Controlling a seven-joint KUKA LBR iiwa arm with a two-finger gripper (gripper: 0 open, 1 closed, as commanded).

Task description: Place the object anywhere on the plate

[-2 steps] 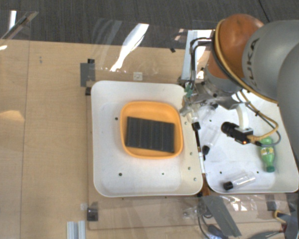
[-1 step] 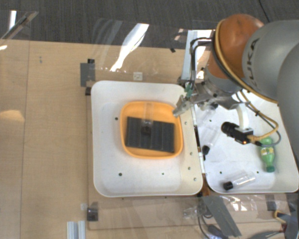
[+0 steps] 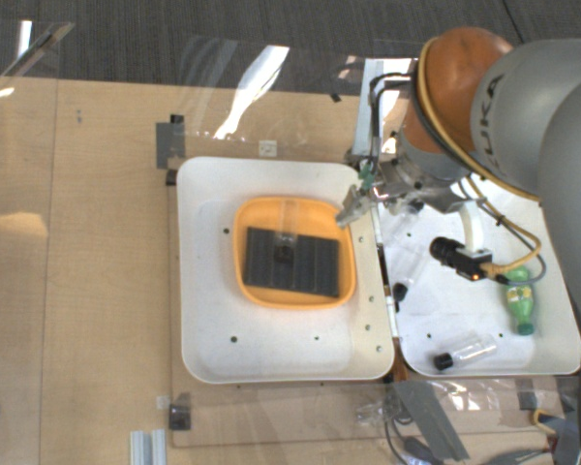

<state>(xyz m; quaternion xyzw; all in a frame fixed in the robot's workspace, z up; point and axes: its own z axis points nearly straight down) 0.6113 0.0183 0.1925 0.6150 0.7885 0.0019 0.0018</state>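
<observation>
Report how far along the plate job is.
Looks done: a dark ribbed slab lies flat on the orange plate in the left bin. In hand: the gripper hangs over the plate's upper right corner, with nothing seen in it. Left: probably just moving the arm away.

Robotics lab. Grey-orange arm (image 3: 523,95) over bench (image 3: 77,260); left bin (image 3: 198,260), right bin (image 3: 552,327) clamped by brackets (image 3: 171,143); cables (image 3: 407,444) at bench's near edge.

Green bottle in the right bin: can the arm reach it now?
Probably yes. The green bottle lies uncovered near the edge of the right bin, with nothing on it; the claw hovers by the plate.
</observation>
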